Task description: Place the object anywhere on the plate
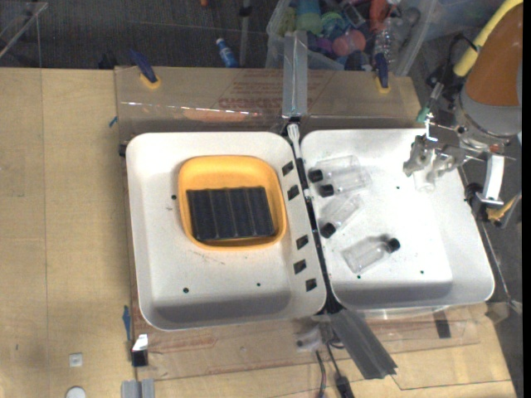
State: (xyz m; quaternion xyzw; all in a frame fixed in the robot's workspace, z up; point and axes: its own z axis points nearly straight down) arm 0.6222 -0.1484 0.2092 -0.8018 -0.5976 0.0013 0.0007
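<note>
Left white bin [158, 288]: rounded-square orange plate [231, 169] with a dark ribbed rectangular insert [230, 212] lying on it. Right white bin [431, 264]: four clear plastic vials with black caps [340, 175], scattered in its left half, none on the plate. Gripper [430, 157] hangs over the right bin's upper right corner, well apart from the vials; its grip state cannot be told.

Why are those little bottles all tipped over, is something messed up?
The small clear plastic bottles with black caps lie on their sides, scattered at different angles in the right white bin. Nothing looks spilled or broken. The orange plate in the left white bin carries a black ridged block.
</note>
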